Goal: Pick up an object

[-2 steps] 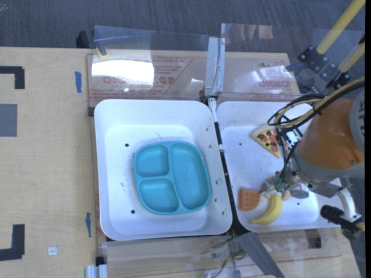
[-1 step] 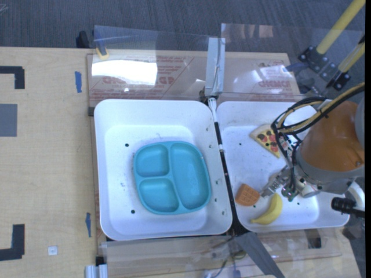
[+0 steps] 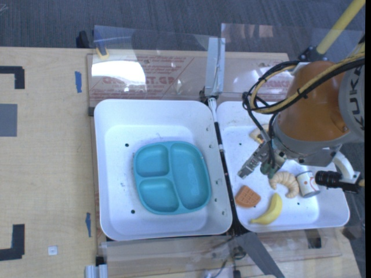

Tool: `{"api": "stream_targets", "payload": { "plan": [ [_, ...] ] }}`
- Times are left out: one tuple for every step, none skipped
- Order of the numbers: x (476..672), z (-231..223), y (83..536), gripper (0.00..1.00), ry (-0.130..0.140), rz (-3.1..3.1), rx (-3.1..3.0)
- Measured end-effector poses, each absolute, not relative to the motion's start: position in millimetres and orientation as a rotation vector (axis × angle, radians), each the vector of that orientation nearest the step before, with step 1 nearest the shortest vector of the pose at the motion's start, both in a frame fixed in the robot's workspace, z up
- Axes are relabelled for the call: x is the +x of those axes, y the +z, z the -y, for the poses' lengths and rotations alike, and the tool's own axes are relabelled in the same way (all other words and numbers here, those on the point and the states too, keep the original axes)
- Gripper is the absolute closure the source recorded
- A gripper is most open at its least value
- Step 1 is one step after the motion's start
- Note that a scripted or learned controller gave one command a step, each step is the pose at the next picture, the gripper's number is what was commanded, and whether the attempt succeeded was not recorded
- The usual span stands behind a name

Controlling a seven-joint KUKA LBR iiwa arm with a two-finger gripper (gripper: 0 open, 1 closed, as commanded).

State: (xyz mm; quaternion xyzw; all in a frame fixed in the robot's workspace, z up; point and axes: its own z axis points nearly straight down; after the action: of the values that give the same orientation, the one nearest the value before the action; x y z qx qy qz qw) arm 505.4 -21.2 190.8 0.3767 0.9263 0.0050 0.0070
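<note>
Inside the right bin [image 3: 333, 213] lie a banana [image 3: 268, 209], croissant [image 3: 283, 182] and waffle [image 3: 247, 197]; gripper [image 3: 253, 164] state unclear.

Two bins sit side by side on my bench: the left bin [image 3: 110, 155] holds a three-compartment tray [image 3: 171, 177] near its middle, and the right bin [image 3: 330, 213] holds the loose items. In the right bin, a croissant [image 3: 284, 182] lies just right of my gripper [image 3: 258, 161], with a small can [image 3: 307, 184] touching its right end; a waffle piece [image 3: 248, 197] lies nearer the front-left, and a banana [image 3: 269, 210] just right of it toward the front rim. One more small item [image 3: 257, 135] lies behind my gripper, partly hidden by my arm [image 3: 313, 106], which reaches in over the bin's rear right.
</note>
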Motion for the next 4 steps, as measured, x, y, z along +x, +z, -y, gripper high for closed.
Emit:
{"api": "stream_targets", "payload": {
  "plan": [
    [479.7,29.6,184.4,1.00,0.001,-2.740,1.541],
    [479.4,59.6,184.0,1.00,0.000,-2.512,1.886],
    [526.1,83.4,184.2,1.00,0.000,-2.500,1.900],
    [491.9,151.2,119.4,1.00,-0.002,-2.744,1.537]
  ]
}}
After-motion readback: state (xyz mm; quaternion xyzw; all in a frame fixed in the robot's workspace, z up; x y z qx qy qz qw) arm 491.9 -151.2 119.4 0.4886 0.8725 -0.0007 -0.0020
